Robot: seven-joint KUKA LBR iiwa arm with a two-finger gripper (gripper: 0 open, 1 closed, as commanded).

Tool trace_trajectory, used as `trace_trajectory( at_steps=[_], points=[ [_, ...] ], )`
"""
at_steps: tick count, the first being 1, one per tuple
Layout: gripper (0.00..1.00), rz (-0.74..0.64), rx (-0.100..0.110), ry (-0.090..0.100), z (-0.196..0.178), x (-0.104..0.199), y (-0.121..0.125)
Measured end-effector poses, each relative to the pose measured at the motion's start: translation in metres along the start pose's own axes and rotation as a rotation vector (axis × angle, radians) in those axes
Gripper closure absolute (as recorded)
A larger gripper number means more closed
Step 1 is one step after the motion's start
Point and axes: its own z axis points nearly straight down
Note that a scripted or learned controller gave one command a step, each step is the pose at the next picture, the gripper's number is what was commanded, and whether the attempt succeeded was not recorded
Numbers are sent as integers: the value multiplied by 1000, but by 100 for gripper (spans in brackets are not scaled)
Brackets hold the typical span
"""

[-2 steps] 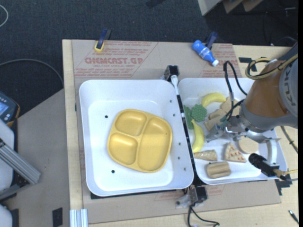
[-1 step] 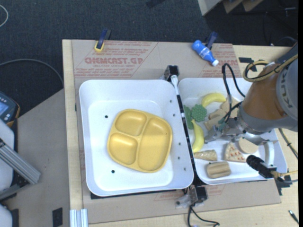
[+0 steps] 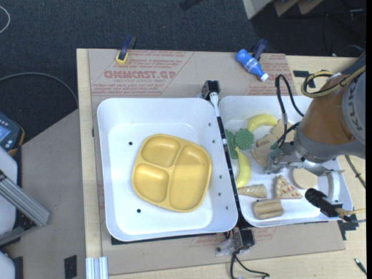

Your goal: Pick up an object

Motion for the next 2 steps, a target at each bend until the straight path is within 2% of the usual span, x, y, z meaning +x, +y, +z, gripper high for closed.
trace_trajectory(
  at_steps=[2],
  points=[
    [100,-1,-7,-4,-112,-16,-2]
  ],
)
